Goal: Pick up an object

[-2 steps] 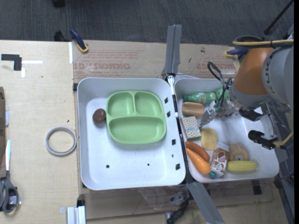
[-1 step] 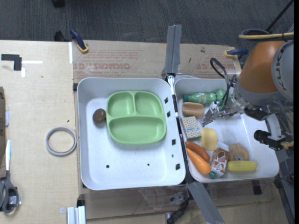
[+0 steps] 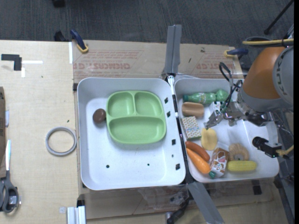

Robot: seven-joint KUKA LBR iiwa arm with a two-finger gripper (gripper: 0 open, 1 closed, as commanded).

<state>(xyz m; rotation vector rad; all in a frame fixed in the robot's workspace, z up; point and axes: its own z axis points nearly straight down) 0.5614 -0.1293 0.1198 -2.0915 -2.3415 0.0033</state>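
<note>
Nearest the camera, along the right bin's (image 3: pixel 268 171) front edge, lie a carrot (image 3: pixel 198 157), a small packet (image 3: pixel 218 162), a bagel (image 3: pixel 238 151) and a corn cob (image 3: pixel 241 166). Further back sit a yellow lemon-like piece (image 3: pixel 209 138), a waffle square (image 3: pixel 191 127), a hot-dog bun (image 3: pixel 193 109) and a green bottle (image 3: pixel 204 97) on its side. From the right the arm (image 3: pixel 266 80) reaches in, and its gripper (image 3: pixel 218 116) hangs just right of the bun and above the yellow piece, close to both. Its metal fingers point down-left with a small gap between them, nothing caught there as far as I can see. Over in the left bin (image 3: pixel 88 162) rests a green divided plate (image 3: pixel 136 116) with a brown ball (image 3: pixel 99 115) touching its left rim. On the bench to the left lies a tape ring (image 3: pixel 60 140).
</note>
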